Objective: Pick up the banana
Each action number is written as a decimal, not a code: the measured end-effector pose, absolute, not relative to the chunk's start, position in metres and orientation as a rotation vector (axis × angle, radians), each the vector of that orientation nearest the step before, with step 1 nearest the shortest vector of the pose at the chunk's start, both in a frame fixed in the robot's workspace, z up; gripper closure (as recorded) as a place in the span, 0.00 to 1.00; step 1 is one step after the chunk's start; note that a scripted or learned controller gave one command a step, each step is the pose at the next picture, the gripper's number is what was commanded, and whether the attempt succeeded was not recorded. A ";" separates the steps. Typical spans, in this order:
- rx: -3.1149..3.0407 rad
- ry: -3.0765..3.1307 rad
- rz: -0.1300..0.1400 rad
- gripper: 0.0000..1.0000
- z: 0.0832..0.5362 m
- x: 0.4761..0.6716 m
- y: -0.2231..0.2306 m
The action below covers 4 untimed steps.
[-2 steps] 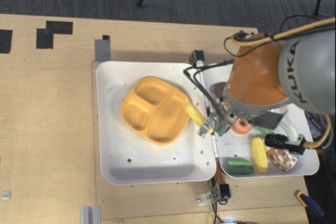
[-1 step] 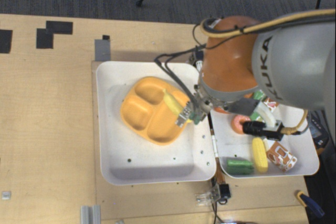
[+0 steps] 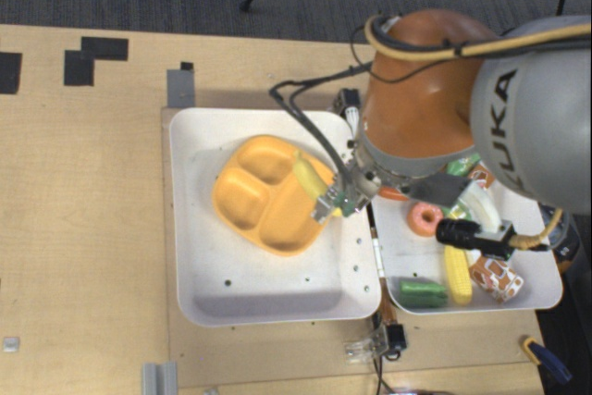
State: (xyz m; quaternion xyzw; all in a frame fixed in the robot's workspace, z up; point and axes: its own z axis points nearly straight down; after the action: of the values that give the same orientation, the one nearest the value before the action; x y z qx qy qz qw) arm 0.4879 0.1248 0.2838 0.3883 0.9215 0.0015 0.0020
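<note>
The banana [image 3: 310, 173], a small yellow-green piece, lies slanted over the right rim of a yellow divided plate [image 3: 264, 199] in the left bin [image 3: 199, 199]. My gripper [image 3: 335, 202] reaches in from the right, under the orange band of the arm [image 3: 421, 97]. Its fingertips sit at the banana's lower right end, and that end shows between them. The fingers look shut on it. The arm's wrist hides the strip between the two bins.
The right bin [image 3: 546, 291] holds a pink donut [image 3: 425, 218], a yellow corn cob [image 3: 457, 275], a green vegetable [image 3: 424, 292], a patterned brown-and-white item [image 3: 495, 277] and other pieces partly hidden by the arm. A black cable [image 3: 296, 106] loops over the left bin.
</note>
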 end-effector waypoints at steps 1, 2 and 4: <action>0.956 2.988 0.005 1.00 0.294 0.488 0.153; 0.745 3.044 0.005 1.00 0.367 0.488 0.083; -0.009 3.134 0.003 1.00 0.332 0.488 0.121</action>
State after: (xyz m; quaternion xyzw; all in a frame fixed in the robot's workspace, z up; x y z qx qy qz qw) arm 0.4883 0.1210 0.3324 -0.0030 1.0000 0.0008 0.0036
